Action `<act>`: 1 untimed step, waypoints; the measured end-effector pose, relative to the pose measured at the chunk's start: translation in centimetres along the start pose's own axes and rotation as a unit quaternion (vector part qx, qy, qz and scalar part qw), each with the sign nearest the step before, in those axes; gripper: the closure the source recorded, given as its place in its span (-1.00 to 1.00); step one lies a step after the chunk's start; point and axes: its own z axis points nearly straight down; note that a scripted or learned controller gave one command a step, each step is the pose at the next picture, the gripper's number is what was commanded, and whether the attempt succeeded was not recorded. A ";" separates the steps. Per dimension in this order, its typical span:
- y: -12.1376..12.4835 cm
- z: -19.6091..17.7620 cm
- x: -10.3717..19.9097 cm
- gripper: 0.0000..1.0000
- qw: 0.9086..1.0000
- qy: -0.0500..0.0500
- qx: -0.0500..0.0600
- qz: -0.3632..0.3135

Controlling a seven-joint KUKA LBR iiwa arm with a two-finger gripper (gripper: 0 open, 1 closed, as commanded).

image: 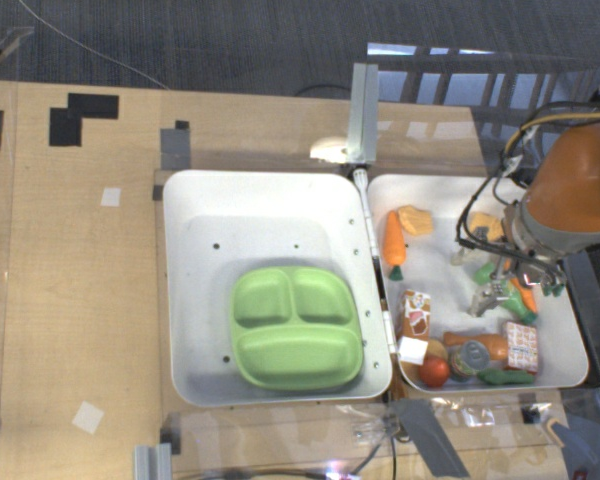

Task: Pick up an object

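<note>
My gripper (493, 295) hangs low in the right bin (450, 268), under the orange wrist band, near the bin's right side. Its fingers point down-left toward the bare bin floor. A carrot (394, 239) lies upright near the bin's left wall, with a yellowish piece (414, 220) beside it. A small brown carton (416, 315) lies below the carrot. Along the near wall sit a red tomato (435, 371), a round can (468, 358), a patterned box (521, 346) and a green item (506, 376). An orange and green piece (526, 298) rests just right of the gripper.
The left bin (200, 218) holds a green divided plate (296, 326) at its near middle. A metal post (363, 113) stands behind the divider between the bins. Cables loop off the wrist over the right bin's far right corner.
</note>
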 end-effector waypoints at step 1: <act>-0.1 0.1 -3.0 -1.00 0.999 0.001 -0.001 -0.040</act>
